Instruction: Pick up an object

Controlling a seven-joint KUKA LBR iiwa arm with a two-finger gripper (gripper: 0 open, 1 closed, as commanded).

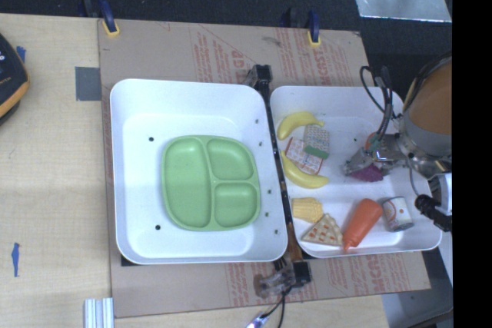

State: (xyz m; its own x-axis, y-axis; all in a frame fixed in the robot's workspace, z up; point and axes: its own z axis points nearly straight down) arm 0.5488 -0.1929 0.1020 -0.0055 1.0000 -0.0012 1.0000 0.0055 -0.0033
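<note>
Wooden bench [46, 165] carries two white bins; gripper [361, 163] sits low in the right bin [338, 100], touching a purple object [367, 173]; we can't tell its finger state; we'd centre over the purple piece before closing, carrot [361, 223] just below it.

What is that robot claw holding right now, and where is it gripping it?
It cannot be told: the gripper sits down at a purple object in the right bin, hold unclear.
</note>
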